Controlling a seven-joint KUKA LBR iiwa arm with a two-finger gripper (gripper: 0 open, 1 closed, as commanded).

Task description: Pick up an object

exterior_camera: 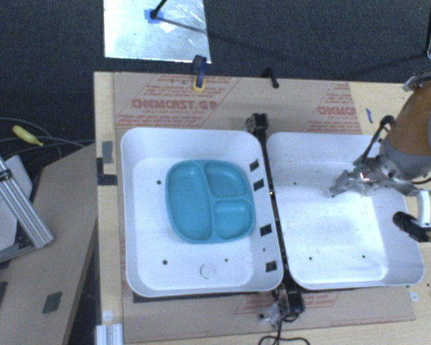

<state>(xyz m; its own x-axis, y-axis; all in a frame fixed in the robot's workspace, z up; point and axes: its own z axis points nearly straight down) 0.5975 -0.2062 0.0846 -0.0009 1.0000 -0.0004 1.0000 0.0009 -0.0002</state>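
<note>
**Over the right bin, arm reaching but nothing picked yet**

Over the right bin (388, 264), the gripper (343, 186) hangs low above the bare white floor, in the upper part of this bin, at the end of the arm (416, 131). Its two fingers look slightly apart, and nothing sits between them, so the approach step is in hand, not the lift.

The only thing I see to pick is the blue plate (210, 200). It lies in the left bin (140, 264), well apart from the gripper, across the divider between the bins.

I judge the next move calls for travel over to the left bin, then a descent onto the plate's rim — the plate is flat, smooth, with three compartments, so a thin raised edge is the only place for a grip.
</note>
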